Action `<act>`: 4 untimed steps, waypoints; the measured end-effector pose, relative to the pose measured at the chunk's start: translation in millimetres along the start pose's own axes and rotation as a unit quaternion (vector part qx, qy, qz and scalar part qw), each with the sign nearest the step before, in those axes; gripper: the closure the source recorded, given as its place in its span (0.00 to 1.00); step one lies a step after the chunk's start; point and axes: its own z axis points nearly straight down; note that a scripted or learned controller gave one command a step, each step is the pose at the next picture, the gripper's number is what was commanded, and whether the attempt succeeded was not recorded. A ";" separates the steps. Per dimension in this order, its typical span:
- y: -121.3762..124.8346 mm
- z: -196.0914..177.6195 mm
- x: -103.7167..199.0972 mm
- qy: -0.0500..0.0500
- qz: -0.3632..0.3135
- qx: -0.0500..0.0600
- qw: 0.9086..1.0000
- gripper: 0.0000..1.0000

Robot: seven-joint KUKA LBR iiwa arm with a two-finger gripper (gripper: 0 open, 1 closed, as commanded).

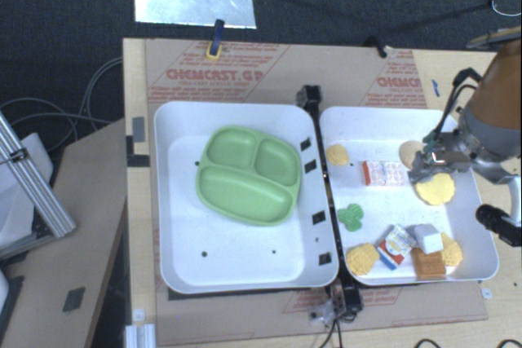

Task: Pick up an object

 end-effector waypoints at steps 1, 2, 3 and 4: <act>-1.7 9.0 54.9 0.001 -0.002 0.001 1.000 1.00; -8.5 12.0 114.7 0.002 -0.003 0.001 1.000 1.00; -19.5 -10.9 159.2 0.001 -0.002 0.000 1.000 1.00; -15.1 8.6 152.5 0.000 0.002 0.002 1.000 1.00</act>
